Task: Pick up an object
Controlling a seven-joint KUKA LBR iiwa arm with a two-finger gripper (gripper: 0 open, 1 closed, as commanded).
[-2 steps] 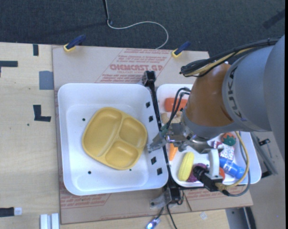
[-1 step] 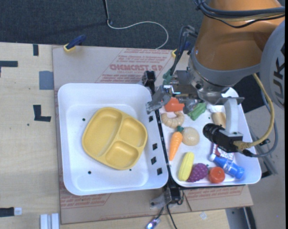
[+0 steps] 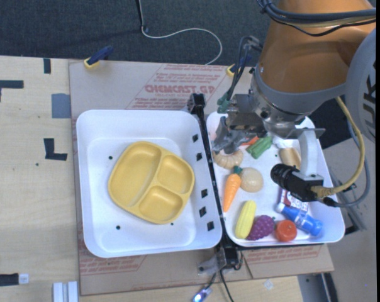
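Observation:
My gripper hangs over the near-left part of the right bin, under the orange band of the arm. Directly below it lies a beige piece. A green toy sits just to its right. An orange carrot, a pale round piece, a yellow corn cob, purple grapes, a red tomato and a blue bottle lie nearer the front. I see nothing held.
The left bin holds a yellow divided plate. A black divider with clips runs between the bins. A black fitting on the arm and its cables overhang the right bin.

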